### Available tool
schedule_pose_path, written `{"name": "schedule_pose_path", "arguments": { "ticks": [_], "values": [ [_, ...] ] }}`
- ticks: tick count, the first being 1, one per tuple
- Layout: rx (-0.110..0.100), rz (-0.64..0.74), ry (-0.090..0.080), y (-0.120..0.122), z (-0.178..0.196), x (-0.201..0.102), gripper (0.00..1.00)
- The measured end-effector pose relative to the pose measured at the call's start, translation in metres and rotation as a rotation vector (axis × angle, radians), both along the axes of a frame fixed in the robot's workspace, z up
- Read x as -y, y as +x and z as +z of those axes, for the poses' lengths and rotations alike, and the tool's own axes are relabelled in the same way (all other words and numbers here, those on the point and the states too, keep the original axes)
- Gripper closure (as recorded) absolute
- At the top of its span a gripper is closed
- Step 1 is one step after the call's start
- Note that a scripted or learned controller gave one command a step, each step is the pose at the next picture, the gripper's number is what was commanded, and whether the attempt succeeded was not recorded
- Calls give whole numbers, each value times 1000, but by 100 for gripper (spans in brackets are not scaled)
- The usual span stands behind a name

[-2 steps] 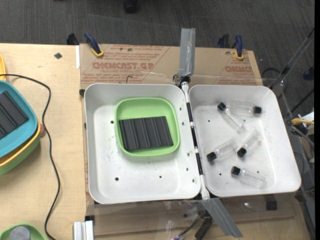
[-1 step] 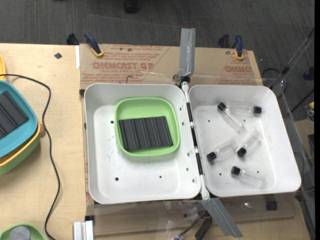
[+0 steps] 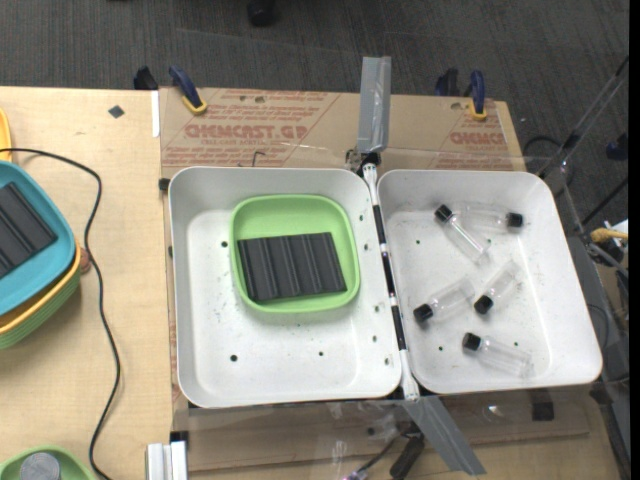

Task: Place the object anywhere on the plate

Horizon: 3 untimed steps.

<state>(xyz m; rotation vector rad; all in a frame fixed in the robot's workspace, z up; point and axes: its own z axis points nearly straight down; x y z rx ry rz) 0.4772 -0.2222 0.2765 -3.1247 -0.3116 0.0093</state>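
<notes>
1. I see the green plate (image 3: 293,258) in the left bin (image 3: 200,308), carrying a dark ribbed insert (image 3: 290,266).
2. The objects, clear vials (image 3: 470,268) with black caps, lie scattered flat in the right bin (image 3: 560,268), mostly apart, two nearly touching at the middle.
3. I judge them light, rigid and slick; round bodies will likely roll away from a poor pinch.
4. I would grasp across the tube's middle, fingers square to its long axis, choosing the lone vial (image 3: 492,352) near the front wall.
5. I cannot tell the gripper's state from this camera view.
6. The cardboard (image 3: 260,128) behind reads roughly "CHEMCAST", printed in red; the rest is too blurred.
</notes>
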Motion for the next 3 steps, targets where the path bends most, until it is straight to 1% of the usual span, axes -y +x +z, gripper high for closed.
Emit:
{"name": "schedule_pose_path", "arguments": {
  "ticks": [1, 2, 3],
  "values": [
    [-1, -1, 0, 0, -27, -5, 0],
    [1, 6, -1, 1, 53, 0, 0],
    [0, 0, 0, 2, -5, 0, 0]
  ]
}}
